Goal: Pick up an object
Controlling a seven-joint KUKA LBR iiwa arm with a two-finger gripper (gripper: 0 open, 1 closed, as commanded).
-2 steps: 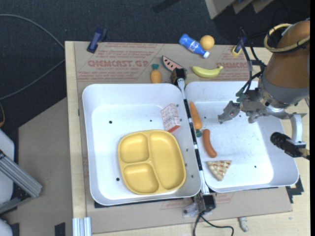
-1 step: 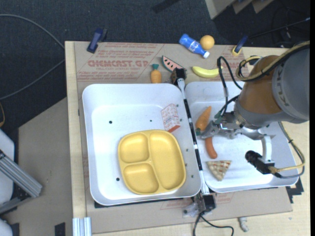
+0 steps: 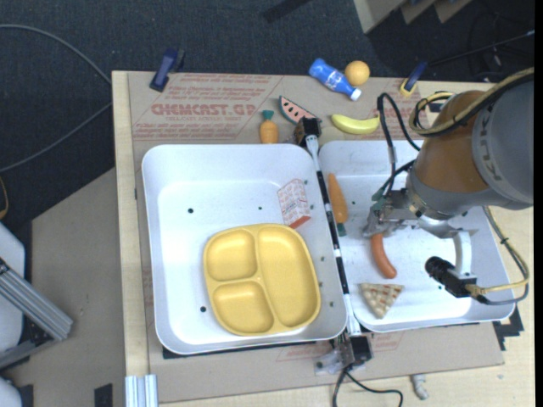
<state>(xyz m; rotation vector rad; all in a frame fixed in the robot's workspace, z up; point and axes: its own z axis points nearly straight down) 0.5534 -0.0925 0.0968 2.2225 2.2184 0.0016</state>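
The robot arm [image 3: 475, 151] reaches from the right over the right white bin [image 3: 441, 308]. Its jaws [image 3: 379, 225] hang just above a red sausage [image 3: 383, 255]; whether they are released or clenched cannot be told. A pizza slice [image 3: 381, 297] lies near. A yellow divided tray [image 3: 260, 276] sits in the left bin [image 3: 170, 227].

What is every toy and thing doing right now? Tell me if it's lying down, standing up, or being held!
Yellow three-part plastic plate: flat in left bin, right way up.
Small red-and-white carton: lying by that bin's right wall.
Orange toy carrot: lying along right bin's left edge.
Red toy sausage: lying loose, just below the gripper.
Toy pizza slice: flat in right bin.
Yellow toy banana: lying on bench.
Blue toy bottle: on its side.
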